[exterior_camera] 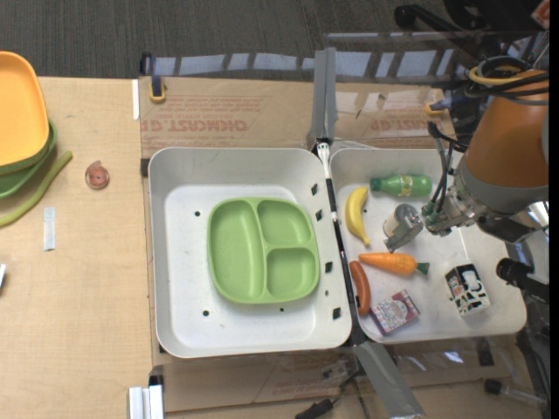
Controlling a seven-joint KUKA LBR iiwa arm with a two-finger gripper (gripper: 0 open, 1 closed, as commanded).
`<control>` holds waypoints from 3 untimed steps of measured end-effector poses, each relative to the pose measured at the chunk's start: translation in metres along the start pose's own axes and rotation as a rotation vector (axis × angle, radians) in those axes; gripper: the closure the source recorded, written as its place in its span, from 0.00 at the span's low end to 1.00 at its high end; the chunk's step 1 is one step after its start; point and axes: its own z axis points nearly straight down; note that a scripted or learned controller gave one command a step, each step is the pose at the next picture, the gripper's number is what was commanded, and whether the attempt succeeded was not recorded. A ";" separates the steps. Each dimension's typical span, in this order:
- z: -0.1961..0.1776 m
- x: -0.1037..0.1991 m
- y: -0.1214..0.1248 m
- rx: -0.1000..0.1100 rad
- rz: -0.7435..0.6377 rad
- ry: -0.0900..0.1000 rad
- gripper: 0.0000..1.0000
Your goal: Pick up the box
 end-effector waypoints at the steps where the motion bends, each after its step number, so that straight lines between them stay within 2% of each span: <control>1: -0.008 -0.001 0.000 0.000 0.001 -0.001 1.00; 2: -0.017 -0.003 0.000 0.001 0.001 -0.002 1.00; 3: 0.016 -0.048 -0.006 0.000 0.247 0.002 1.00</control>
